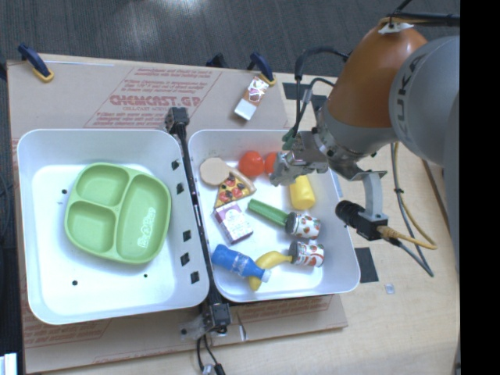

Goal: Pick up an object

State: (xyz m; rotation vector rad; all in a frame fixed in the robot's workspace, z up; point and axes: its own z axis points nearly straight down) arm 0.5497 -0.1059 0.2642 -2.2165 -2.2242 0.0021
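Observation:
The right bin [341,272] holds several toy items: a red tomato-like piece [253,163], a tan round cookie [212,170], a pizza slice [233,188], a pink carton [233,223], a green bottle [269,212], a yellow block [302,193], two small cans [306,226] [309,254], a banana [270,260] and a blue bottle [233,261]. My gripper [286,165] hangs low at the bin's upper right, just right of the red piece and above the yellow block. The wrist body hides its fingertips.
The left bin [41,280] carries a green divided plate [119,212]. A small red-and-white carton [250,100] lies on the cardboard behind the bins. Black clips [178,119] join the bins at the middle. Cables trail on the bench at right.

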